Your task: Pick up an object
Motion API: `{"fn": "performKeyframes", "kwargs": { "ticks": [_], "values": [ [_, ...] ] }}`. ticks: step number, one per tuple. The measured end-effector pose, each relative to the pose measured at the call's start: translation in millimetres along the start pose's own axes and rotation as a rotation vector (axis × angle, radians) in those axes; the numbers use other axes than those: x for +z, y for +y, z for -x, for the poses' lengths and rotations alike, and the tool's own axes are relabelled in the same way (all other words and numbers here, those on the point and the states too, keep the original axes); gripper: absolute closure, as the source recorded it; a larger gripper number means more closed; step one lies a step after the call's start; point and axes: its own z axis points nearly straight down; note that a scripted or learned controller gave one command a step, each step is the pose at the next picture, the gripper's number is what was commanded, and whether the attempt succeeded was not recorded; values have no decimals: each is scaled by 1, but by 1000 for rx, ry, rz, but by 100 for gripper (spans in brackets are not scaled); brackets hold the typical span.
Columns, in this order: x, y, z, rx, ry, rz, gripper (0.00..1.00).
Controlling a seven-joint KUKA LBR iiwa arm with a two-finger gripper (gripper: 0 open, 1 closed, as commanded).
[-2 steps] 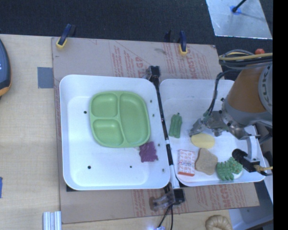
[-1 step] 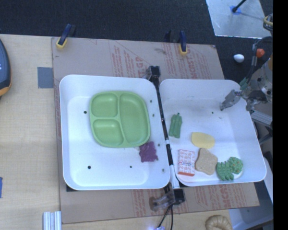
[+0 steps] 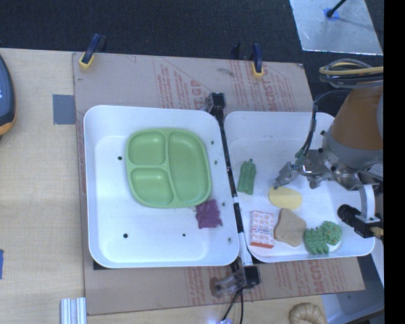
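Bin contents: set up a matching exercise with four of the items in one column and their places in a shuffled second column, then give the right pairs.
Column one:
1. green divided plate
2. purple item
3. yellow item
4. red and white packet

Column two:
A. right bin, near its front edge, close to the divider between the bins
B. left bin, toward its back
C. right bin, just below the end effector
D. left bin, by the plate's near right corner

Pairs: 1-B, 2-D, 3-C, 4-A
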Motion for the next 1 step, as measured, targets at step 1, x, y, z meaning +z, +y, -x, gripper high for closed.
{"fn": "performKeyframes", "kwargs": {
  "ticks": [1],
  "values": [
    [41, 2, -32, 0, -3, 5, 0]
  ]
}}
